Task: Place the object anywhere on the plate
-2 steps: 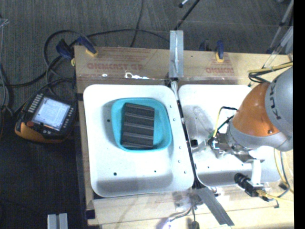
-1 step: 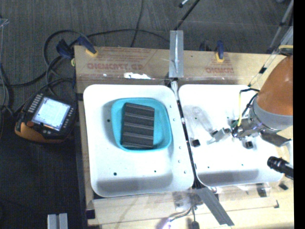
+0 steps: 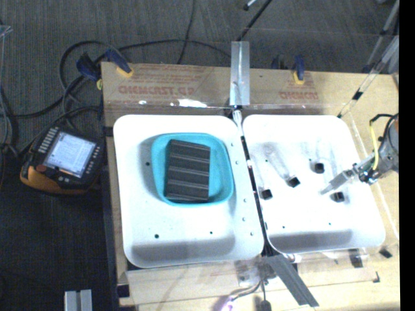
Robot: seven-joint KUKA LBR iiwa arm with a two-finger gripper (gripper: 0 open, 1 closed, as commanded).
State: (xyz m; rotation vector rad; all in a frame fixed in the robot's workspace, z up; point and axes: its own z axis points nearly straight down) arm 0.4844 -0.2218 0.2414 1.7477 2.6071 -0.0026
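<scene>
The block (image 3: 188, 170), dark grey and ridged, lies flat on the plate (image 3: 157, 149), which is teal. The block sits near the plate's middle, with teal rim showing all round it, narrowest at 12 o'clock. The plate fills the upper middle of the left bin (image 3: 130, 232). White floor is left open toward 6 o'clock, with thinner strips at 9 and 3.

The gripper (image 3: 338, 181) reaches into the right bin (image 3: 363, 235) from 3 o'clock, low over the floor near that bin's right wall. At this angle I cannot tell whether it is apart or together, and nothing can be seen held in it. It is well apart from the block and plate, with the wall between the two bins lying between them.

Four small black bits lie in the right bin: one (image 3: 264, 192) by the left wall at 9 o'clock, one (image 3: 292, 181) near the centre, one (image 3: 318, 168) toward 1 o'clock, and one (image 3: 338, 196) just beside the gripper at its 6 o'clock. The floor toward 6 o'clock in this bin is open.
</scene>
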